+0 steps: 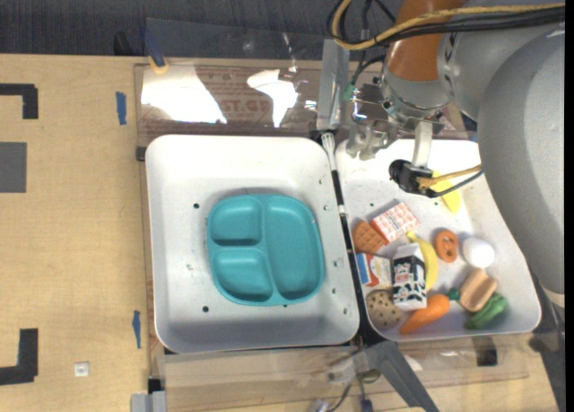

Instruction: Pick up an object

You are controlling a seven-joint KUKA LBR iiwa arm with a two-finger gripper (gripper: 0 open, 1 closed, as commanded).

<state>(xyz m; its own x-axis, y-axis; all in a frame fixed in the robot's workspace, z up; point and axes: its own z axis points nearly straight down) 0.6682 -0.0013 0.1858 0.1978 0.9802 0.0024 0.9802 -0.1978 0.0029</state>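
Note:
My gripper (366,142) hangs over the far left corner of the right bin (377,188), open, with nothing between its fingers. The toy food lies nearer the camera than the gripper. A red-and-white striped carton (395,219) is closest to it, with a brown round biscuit (365,237) to that carton's left. Further forward lie a black-and-white milk carton (409,281), a banana (430,262), a carrot (427,310), a chocolate-chip cookie (384,310), an orange (445,242) and a white egg (479,253).
The left bin (170,186) holds a teal divided plate (265,247). A bun (476,290) and a green pepper (488,312) lie at the right bin's front right. A black fitting with yellow cable (409,173) hangs just right of the gripper. The grey arm (520,105) covers the bin's right side.

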